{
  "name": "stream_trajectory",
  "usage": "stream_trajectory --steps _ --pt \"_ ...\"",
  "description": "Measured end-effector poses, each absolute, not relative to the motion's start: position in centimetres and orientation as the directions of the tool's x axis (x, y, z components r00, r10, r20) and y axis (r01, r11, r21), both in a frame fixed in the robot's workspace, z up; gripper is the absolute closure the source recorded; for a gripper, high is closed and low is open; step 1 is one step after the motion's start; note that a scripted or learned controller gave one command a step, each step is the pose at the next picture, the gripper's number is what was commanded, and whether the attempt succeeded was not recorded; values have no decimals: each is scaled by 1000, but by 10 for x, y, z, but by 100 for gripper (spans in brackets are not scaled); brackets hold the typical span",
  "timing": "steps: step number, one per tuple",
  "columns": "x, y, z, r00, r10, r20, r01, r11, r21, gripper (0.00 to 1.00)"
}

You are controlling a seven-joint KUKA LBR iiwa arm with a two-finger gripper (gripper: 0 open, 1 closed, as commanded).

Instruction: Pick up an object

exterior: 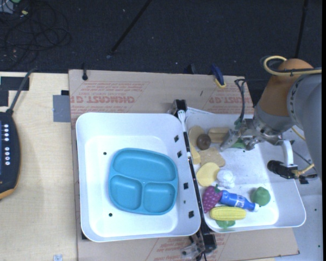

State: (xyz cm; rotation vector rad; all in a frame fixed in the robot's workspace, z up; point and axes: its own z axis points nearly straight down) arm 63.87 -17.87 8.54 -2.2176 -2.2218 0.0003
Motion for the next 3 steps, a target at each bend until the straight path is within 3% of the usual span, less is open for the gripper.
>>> stream_trajectory --steps 1,2,3 --pt "642 -210 86 1 1000 2 1000 -1 -9 0" --pt "644 -132 87 -5 1000 4 1000 5 -4 0" --pt "581 -87 90 3 1000 -11 1000 -3 7 0"
